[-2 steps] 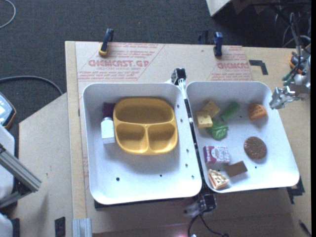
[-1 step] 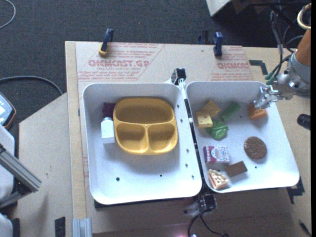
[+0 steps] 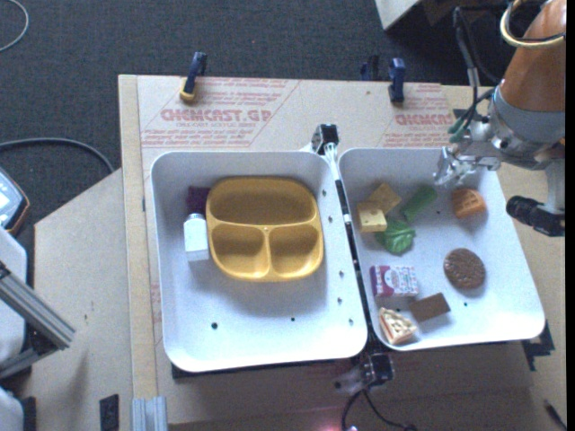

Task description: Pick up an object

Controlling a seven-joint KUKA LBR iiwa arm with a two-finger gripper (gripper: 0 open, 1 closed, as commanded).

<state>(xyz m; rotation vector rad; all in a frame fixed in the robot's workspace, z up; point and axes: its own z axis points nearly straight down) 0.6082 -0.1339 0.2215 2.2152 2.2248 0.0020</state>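
Gripper (image 3: 452,171): over right bin's (image 3: 521,281) far right corner, just beside orange food (image 3: 468,203); grip state unclear.
Open room: right bin's near right corner.

Dark carpet floor (image 3: 90,52), tan bench board (image 3: 144,330), stray cables (image 3: 54,146)

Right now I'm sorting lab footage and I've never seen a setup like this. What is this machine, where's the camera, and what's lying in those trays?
This is one camera looking down at a slant on a bench. The grey arm with an orange band, reaching in from the right, is a robot; its gripper hangs over the right bin, near an orange toy food piece. Nothing is visibly held. That bin also has cheese wedges, green toy vegetables, a round brown cookie, a small carton, a brown block and a pizza slice. The left bin holds a yellow divided plate and a small white bottle.
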